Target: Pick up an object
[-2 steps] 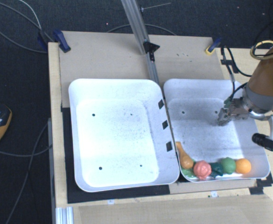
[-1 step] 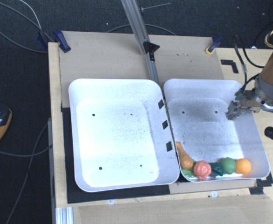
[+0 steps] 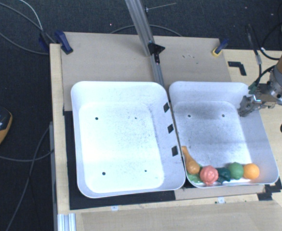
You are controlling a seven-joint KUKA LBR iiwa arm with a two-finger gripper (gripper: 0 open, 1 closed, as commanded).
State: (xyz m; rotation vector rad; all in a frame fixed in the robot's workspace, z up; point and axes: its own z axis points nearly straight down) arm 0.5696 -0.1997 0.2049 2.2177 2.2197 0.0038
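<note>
The hand (image 3: 247, 106) hangs over the far right edge of the right bin (image 3: 213, 129); whether it is wide or narrow I cannot tell. The toys lie along the near wall: a carrot (image 3: 191, 161), pink ball (image 3: 208, 174), green ball (image 3: 235, 169), orange ball (image 3: 251, 171). The left bin (image 3: 116, 138) stands just beside.

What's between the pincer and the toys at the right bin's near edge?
Bare speckled floor of the right bin between pincer and toys, per the camera view.

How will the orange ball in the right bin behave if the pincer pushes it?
The orange ball looks round and smooth, so it probably rolls. It sits at the right bin's near wall beside the green ball, so it may wedge there.
</note>
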